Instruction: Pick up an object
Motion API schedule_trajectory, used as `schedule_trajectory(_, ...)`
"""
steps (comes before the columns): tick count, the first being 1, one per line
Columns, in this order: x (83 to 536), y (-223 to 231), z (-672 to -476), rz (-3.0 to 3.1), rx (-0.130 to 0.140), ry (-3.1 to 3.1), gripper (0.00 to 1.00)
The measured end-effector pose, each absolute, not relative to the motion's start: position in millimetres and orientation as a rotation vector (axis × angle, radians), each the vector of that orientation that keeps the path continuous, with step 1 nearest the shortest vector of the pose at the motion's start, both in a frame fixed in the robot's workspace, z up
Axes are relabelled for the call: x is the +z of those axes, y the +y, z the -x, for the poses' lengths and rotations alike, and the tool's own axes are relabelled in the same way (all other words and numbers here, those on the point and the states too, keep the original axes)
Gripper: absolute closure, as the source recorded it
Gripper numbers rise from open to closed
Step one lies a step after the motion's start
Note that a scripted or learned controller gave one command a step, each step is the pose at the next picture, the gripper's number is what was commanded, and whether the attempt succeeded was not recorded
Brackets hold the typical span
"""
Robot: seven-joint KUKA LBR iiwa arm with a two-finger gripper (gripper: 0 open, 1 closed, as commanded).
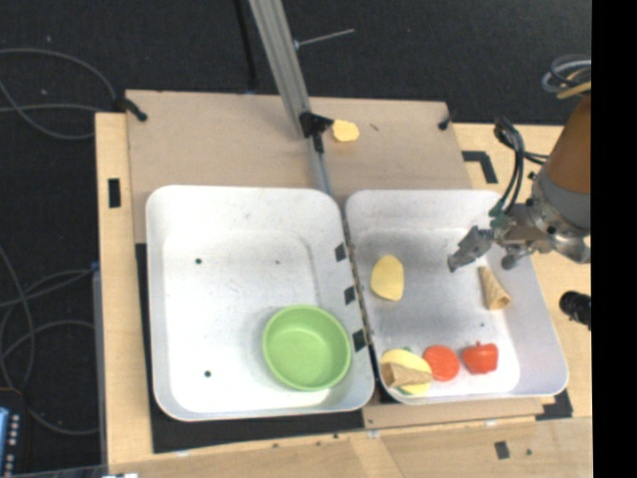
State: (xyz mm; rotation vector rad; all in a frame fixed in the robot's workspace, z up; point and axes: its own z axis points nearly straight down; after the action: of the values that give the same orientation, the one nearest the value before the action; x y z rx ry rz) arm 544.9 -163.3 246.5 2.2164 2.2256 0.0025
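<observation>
Tan cone-shaped piece (494,289) lies in the right bin (438,217), near its right wall, just below the gripper (485,252). Finger state: cannot tell. Risk: piece lies tilted and narrow, so a closing grip could push it sideways. Red tomato (481,358) sits well clear.

1 fixed overhead camera, slanted down over both bins (249,297).
</observation>
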Motion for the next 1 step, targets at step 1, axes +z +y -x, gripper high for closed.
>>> schedule_trajectory(1,246.6,-163.3,-544.9,-2.218,0.004,2.224,0.0)
